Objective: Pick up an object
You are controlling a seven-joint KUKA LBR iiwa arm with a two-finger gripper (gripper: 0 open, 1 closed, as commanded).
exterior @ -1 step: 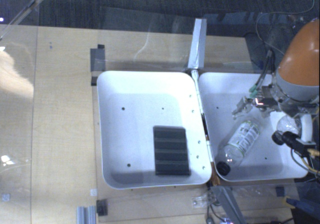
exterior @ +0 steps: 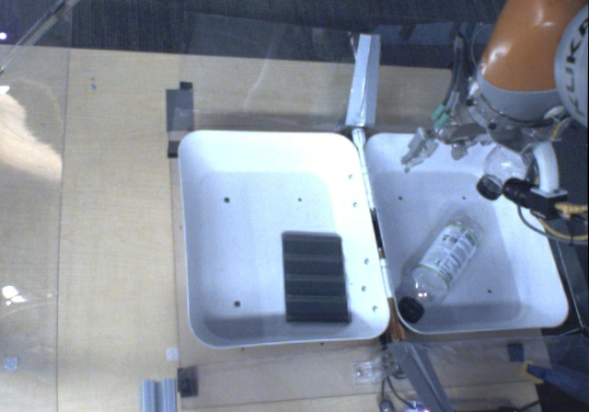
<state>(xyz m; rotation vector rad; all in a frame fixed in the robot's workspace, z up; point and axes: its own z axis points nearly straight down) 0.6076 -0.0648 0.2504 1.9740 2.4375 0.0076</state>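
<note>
Two white bins side by side on the wood worktop [exterior: 101, 245]. Left bin [exterior: 216, 171] holds a black ribbed block [exterior: 316, 278], lying flat toward its near right part. Right bin [exterior: 538, 295] holds a clear plastic bottle [exterior: 444, 257] on its side, dark cap pointing to the near left corner, label up. Arm [exterior: 538, 38] over the right bin's far edge, gripper [exterior: 431, 143] above the far left corner, well apart from the bottle. Jaws look spread apart with no object between them.
</note>
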